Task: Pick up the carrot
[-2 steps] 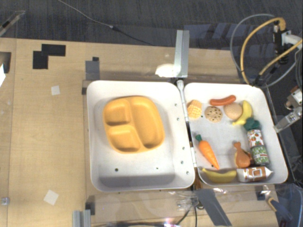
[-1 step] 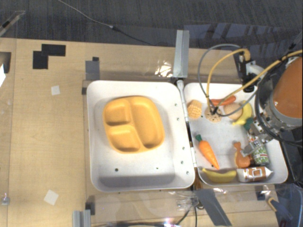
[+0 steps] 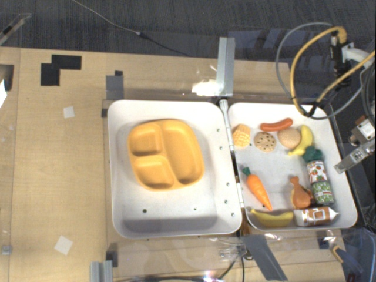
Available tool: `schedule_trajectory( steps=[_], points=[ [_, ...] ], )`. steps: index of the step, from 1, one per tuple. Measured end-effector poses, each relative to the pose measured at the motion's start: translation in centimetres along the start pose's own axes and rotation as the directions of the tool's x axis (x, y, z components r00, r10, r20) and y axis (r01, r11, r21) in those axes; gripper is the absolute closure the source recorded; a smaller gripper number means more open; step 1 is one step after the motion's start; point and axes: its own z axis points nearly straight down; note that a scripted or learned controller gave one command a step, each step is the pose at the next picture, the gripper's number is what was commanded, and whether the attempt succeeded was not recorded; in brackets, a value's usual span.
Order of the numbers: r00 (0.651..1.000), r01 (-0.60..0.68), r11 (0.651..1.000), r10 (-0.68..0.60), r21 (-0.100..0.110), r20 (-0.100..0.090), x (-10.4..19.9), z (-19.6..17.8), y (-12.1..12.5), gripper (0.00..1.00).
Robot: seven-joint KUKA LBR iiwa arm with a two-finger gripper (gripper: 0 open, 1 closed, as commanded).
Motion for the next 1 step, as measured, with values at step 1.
schedule_trajectory(
  steps=[1],
  points=[
    [0.999,-0.030,1.000,0.030,-0.009,0.014,-3.40,10.25,-1.50,1.00]
  ],
)
